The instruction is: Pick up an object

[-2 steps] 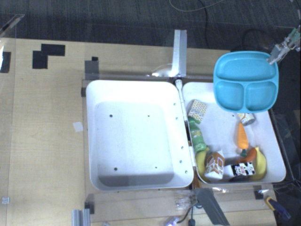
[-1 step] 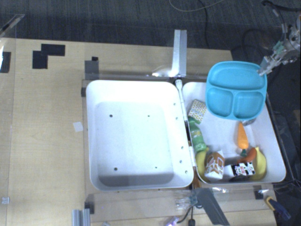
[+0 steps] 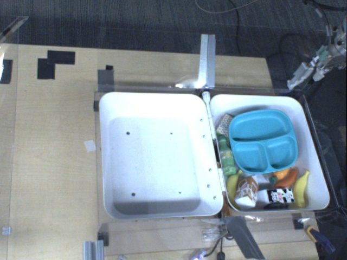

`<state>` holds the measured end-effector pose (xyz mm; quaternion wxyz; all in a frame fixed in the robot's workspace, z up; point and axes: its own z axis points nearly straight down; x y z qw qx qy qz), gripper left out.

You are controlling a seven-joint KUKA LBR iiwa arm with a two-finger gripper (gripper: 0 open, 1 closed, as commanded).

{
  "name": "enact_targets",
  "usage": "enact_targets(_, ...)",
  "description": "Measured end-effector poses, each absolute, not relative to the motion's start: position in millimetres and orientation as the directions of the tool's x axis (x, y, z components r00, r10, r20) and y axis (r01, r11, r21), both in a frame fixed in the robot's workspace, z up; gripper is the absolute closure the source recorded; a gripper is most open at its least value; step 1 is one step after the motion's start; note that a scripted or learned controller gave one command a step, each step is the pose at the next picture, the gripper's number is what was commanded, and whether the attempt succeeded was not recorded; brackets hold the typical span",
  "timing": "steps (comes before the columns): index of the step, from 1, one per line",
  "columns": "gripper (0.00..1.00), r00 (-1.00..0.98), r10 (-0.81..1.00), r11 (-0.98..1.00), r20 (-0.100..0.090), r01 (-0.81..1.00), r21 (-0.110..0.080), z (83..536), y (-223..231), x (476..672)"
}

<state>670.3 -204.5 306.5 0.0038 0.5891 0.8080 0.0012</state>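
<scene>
Left bin [image 3: 108, 145]: a shallow white plastic tray on the wooden bench [image 3: 49, 161].
Right bin [image 3: 312, 145]: a matching white tray touching the first along its inner wall.
Objects: a blue three-compartment plastic plate [image 3: 264, 141] lies tilted over small items; a green toy [image 3: 226, 158] by the dividing wall; a yellow banana [image 3: 301, 189] near the front right corner; an orange piece [image 3: 286, 176] beside it.
Arm: part of it at upper right [image 3: 317, 64]; claw state cannot be told.

Blue tray [image 3: 264, 140], yellow banana [image 3: 301, 188], orange carrot [image 3: 286, 176], white bins [image 3: 108, 161]
</scene>
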Motion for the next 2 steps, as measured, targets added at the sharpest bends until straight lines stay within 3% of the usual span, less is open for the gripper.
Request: enact_targets(2,0.0,-0.306,0.952,0.306,-0.005,0.952,0.007,306.6,-204.5,670.3)
